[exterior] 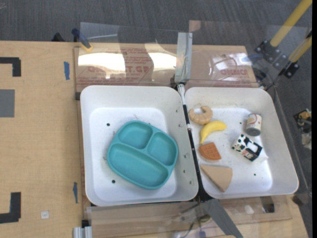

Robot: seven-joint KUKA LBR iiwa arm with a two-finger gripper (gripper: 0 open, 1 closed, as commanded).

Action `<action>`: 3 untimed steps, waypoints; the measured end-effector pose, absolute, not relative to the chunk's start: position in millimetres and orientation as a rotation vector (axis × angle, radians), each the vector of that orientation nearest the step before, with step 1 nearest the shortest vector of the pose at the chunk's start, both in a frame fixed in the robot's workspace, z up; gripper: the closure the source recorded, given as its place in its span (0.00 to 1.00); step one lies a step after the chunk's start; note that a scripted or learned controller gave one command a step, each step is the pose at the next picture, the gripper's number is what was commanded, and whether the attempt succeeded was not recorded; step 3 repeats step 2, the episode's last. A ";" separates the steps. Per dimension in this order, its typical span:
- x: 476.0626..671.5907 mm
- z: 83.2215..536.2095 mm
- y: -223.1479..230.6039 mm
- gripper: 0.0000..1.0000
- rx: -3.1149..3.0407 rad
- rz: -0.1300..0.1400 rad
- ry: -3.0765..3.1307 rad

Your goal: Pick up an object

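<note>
The right bin point(280, 133) holds several small items. A tan doughnut point(200, 114) lies near its upper left, with a yellow banana point(213, 129) just below it. Under the banana sits an orange waffle piece point(210, 151). A beige wedge point(218, 176) rests near the bin's front edge. A small can point(253, 124) lies toward the right, and a black-and-white box point(246, 147) sits just below the can. The left bin point(94, 133) carries a teal divided plate point(142, 154).
Clear plastic panels point(148, 58) stand behind both bins. A yellow-and-black stand point(285, 38) occupies the upper right corner. Wooden bench surface point(34, 133) stretches to the left of the bins.
</note>
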State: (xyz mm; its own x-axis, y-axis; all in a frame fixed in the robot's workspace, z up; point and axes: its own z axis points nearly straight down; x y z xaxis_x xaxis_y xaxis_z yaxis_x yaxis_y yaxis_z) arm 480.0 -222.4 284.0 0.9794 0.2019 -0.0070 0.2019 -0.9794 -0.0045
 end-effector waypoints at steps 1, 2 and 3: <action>480.0 305.0 -223.3 1.00 -3.125 0.005 -0.318; 479.8 288.9 -222.7 1.00 -3.122 0.012 -0.317; 479.8 288.9 -222.7 1.00 -3.122 0.012 -0.317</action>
